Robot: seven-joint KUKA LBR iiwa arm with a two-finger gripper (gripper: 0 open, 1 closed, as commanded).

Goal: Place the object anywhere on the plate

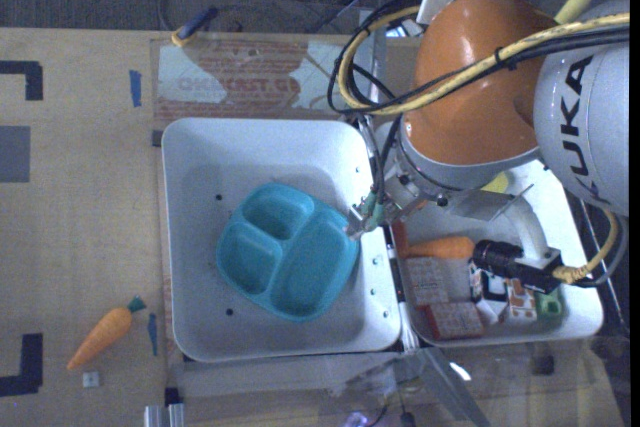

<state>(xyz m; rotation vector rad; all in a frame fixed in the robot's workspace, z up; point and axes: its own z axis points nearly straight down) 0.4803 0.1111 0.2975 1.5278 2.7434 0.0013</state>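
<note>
A teal plate (285, 250) with three compartments lies in the left white bin (190, 175). My gripper (362, 217) hangs over the plate's right rim, close to the wall between the two bins. A small greenish bit shows at its tip, too small to identify. The arm's orange band and grey body cover much of the right bin (575, 310).
In the right bin lie an orange carrot-like piece (440, 247), two reddish waffle-like squares (430, 280) and a small green item (549, 306). A toy carrot (100, 336) rests on the wooden bench left of the bins. Blue tape marks dot the bench.
</note>
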